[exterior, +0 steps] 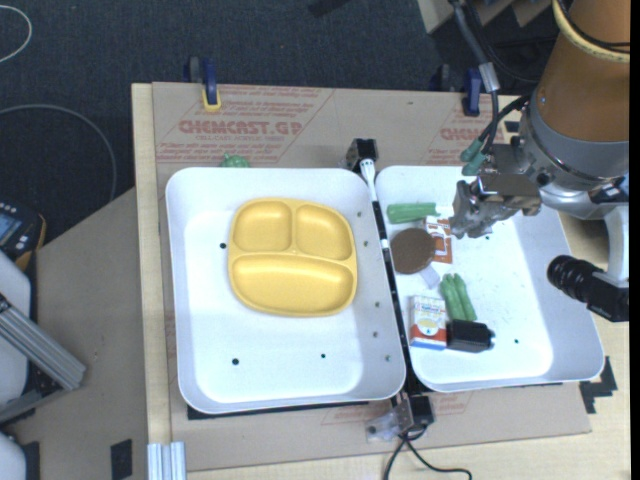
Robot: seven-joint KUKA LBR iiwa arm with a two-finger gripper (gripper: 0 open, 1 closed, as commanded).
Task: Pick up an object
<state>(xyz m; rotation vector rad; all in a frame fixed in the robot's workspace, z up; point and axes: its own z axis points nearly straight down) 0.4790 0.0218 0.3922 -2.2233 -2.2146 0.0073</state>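
Right bin [560, 358], near edge first: a small black block [469, 336] lies close to the front rim, touching a little white-and-red carton [428, 322] on its left — both look light and rigid, the carton probably thin card that would dent under a hard squeeze, best pinched across its short sides. Just behind them, green pods [458, 295], likely toy plastic, smooth and rounded, could roll or slip out of a pinch, so take them across the narrow width at mid-length. Further back near the bin's left wall, a flat brown disc [409, 250] — low profile, hard to get fingers under, poor pick. Beside it a small red-and-white packet [440, 240], thin, likely to slide rather than lift. Toward the far edge, a green flat piece [411, 211], light and stiff by the look of it. The claw [476, 220] hovers over the far-left part of this bin, right above the packet and close to the disc; cannot tell whether it is released or clenched, and nothing is visibly gripped. Judgement: the packet or the disc is the likely target given the claw's position, both awkward because flat. Left bin [200, 348] carries a yellow divided plate [293, 256] at its middle — rigid, wide, only grippable at the rim. Both bins sit on the table [160, 168].
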